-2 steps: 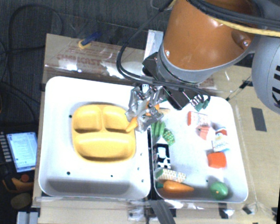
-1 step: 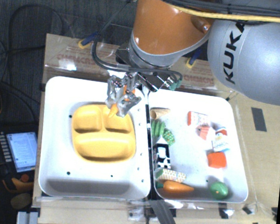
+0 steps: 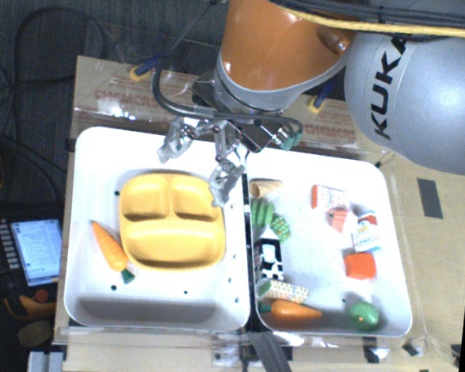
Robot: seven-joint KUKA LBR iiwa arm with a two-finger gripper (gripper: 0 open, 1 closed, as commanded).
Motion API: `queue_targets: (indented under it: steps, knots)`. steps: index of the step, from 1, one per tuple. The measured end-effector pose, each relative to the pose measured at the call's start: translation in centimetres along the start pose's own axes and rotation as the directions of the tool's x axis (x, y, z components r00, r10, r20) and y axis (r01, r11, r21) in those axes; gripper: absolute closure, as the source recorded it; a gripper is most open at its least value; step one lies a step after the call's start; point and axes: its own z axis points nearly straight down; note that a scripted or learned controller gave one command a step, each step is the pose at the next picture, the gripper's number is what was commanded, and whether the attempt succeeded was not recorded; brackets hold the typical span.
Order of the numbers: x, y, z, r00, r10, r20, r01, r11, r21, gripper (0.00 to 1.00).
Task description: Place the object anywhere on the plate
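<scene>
So far nothing sits on the yellow plate (image 3: 173,228) in the left bin (image 3: 79,289), and I can't tell which object is meant. A toy carrot (image 3: 109,246) lies just beside the plate's left edge. I see the gripper (image 3: 202,157) hovering over the plate's far edge, fingers spread, holding nothing. The right bin (image 3: 401,242) holds another carrot (image 3: 289,310), a green ball (image 3: 364,314), a red block (image 3: 361,266) and other small toys.

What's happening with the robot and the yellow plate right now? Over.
End effector above plate's far edge, fingers spread, nothing between them. Yellow plate in left bin, bare. Carrot lies beside plate. Nothing blocking.
</scene>
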Motion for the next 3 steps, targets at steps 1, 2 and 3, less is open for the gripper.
queue_targets:
  steps: [1, 2, 3]
  knots:
    - [-0.1, -0.1, -1.0, 1.000, 0.002, 0.005, -0.002, 1.000, 0.000, 1.00]
    - [-2.4, 5.0, 5.7, 0.987, -0.159, -0.002, 0.159, 0.987, -0.001, 1.00]
    - [-2.4, 5.0, 5.7, 0.987, -0.159, -0.001, 0.159, 0.987, -0.001, 0.00]
